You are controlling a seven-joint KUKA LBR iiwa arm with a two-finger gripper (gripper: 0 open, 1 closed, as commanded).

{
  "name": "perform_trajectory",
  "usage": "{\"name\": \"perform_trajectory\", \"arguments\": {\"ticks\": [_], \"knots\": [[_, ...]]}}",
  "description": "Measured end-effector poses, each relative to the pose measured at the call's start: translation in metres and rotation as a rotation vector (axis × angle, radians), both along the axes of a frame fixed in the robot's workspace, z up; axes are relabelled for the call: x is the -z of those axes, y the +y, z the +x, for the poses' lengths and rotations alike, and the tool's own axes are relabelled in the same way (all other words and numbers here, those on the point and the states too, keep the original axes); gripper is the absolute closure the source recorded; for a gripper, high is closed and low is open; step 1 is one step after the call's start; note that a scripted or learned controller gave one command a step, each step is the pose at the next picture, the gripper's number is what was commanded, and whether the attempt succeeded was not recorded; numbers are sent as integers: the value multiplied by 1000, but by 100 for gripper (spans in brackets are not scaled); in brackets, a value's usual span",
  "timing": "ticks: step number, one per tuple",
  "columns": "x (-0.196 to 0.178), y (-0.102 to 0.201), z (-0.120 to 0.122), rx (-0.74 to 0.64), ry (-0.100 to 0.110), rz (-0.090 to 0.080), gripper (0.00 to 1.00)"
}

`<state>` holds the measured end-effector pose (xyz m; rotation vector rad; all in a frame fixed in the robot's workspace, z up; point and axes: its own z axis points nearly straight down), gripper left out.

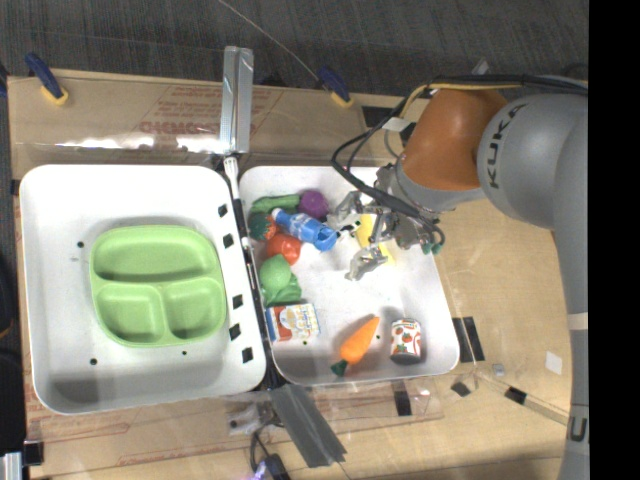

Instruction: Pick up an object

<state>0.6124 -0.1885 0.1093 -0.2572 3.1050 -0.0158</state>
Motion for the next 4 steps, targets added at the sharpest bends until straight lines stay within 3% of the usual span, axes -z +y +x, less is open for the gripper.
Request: {"name": "perform_trajectory", "arguments": {"ticks": [1, 2, 3, 4], "knots": [[0, 8, 21, 101, -2, 2, 0], [9, 48, 48, 92, 12, 0, 0], [15, -23, 2, -41, 23, 6, 0], [17, 16, -52, -157, 27, 7, 0]]}}
